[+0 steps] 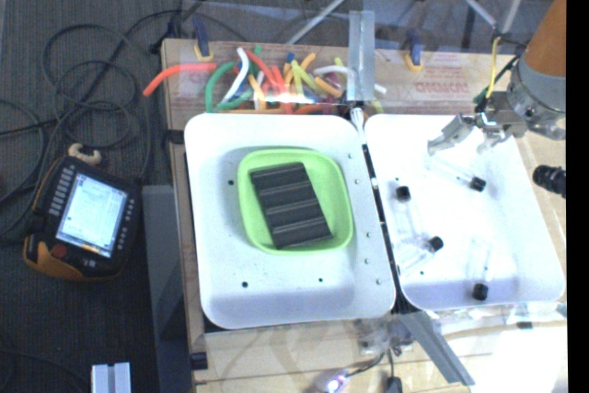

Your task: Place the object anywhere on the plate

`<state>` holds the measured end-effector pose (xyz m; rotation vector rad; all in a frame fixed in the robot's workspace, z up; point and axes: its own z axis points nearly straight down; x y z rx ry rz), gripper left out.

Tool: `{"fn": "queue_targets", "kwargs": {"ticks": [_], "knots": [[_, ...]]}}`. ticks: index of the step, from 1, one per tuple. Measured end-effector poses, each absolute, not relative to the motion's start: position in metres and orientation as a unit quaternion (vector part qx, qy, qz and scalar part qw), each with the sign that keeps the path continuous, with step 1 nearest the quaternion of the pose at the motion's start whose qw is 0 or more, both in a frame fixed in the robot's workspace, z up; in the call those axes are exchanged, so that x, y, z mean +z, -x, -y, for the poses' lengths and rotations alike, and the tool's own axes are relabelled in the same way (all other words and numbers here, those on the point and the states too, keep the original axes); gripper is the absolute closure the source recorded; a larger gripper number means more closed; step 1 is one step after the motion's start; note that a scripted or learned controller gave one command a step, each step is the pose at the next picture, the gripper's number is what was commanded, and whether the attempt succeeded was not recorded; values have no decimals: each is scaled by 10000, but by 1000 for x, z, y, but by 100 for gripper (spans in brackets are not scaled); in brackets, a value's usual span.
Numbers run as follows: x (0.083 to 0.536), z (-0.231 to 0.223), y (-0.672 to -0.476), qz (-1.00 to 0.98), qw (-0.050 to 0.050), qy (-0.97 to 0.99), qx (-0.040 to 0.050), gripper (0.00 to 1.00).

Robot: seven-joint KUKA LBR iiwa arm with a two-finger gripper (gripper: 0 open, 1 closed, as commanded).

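Dark ridged block [291, 206] on green plate [340, 198], left bin [216, 271]

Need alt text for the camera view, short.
A dark ribbed block lies on a green plate in the left white bin, while the arm's gripper hovers over the far end of the right bin. That bin holds several clear tubes with black caps. Colourful cables lie behind the bins.

The bench [230, 354] bears two white bins side by side, the left bin [212, 225] touching the right bin [534, 285] along a middle seam. Behind them lies a tangle of coloured tubes [267, 80], perhaps cables.
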<state>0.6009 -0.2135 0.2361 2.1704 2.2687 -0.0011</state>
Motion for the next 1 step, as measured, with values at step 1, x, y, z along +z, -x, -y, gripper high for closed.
{"fn": "queue_targets", "kwargs": {"ticks": [1], "knots": [[301,223,-564,-7085,15,-7057,-7,0]]}}
